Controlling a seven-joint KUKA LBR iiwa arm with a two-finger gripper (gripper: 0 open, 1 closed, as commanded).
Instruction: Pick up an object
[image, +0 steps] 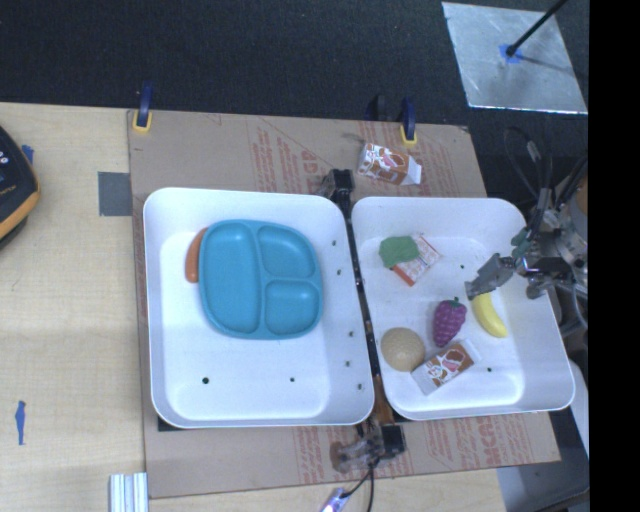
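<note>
Gripper (497, 274) hangs above the banana (489, 314) in the right bin (540, 395), whether clenched or released unclear; judged, nothing lifted yet; the pick remains undone.

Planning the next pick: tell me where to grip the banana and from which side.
Grip the banana across its middle, coming straight down from above. It lies flat and roughly lengthwise up-down in the right bin, so close the fingers across its narrow width; the grapes leave some room on the left.

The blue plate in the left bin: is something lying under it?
Yes. An orange, rounded thing pokes out from under the left edge of the blue plate in the left bin. The plate covers the rest, so its full shape cannot be seen.
</note>
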